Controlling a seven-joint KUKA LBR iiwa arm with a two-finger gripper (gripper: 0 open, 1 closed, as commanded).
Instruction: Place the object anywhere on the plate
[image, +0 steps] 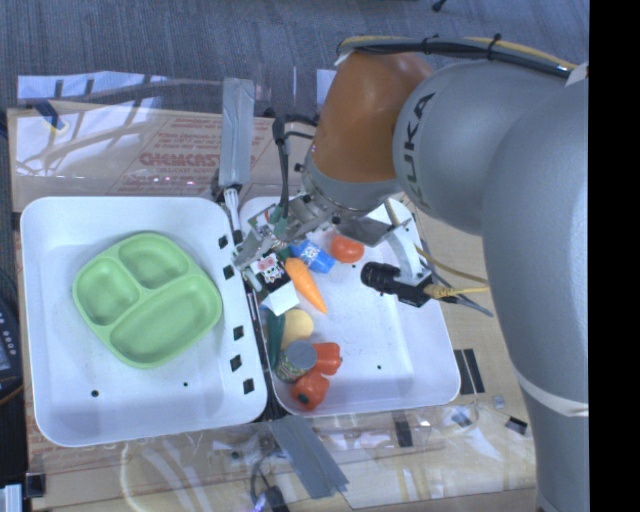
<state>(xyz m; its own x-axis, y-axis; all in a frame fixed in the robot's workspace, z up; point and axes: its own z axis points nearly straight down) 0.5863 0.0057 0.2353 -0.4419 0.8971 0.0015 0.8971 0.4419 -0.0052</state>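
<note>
A green three-compartment plate (147, 297) lies in the left bin (60, 400) with nothing on it. My gripper (262, 247) hangs low over the upper left corner of the right bin (420, 360), close to the wall between the two bins. Just right of and below it lie an orange carrot (305, 284), a small blue and white item (316, 257) and a white tag with dark marks (268, 267). I cannot tell whether anything sits in the gripper, as the wrist hides much of it.
More things crowd the right bin's left side: a red-orange round piece (347, 249), a pale yellow lump (297, 324), a red pepper-like toy (317, 372) and a grey-topped can (294, 360). The arm (480, 150) covers the bin's upper right.
</note>
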